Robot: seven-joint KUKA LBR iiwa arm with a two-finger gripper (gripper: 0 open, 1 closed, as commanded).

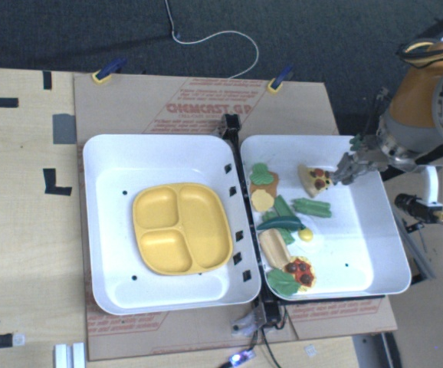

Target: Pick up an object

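Note:
The right bin (pixel 375 228) holds several toy foods along its left side: a pizza slice (pixel 313 179), a green bean pod (pixel 312 207), a green and tan piece (pixel 263 181), a dark green vegetable (pixel 281 222), a small yellow ball (pixel 305 235), a bread roll (pixel 273 248) and a red and green piece (pixel 294 274). My gripper (pixel 342 173) hangs low over the bin's upper right part, just right of the pizza slice and close to its edge. Its fingertips are small and dark against the arm.
The left bin (pixel 106 205) holds a yellow divided plate (pixel 182 228). A black divider clip (pixel 231 125) sits between the bins at the back. A white cable (pixel 214 37) loops on the dark floor behind the bench. The grey arm (pixel 413 129) enters from the right.

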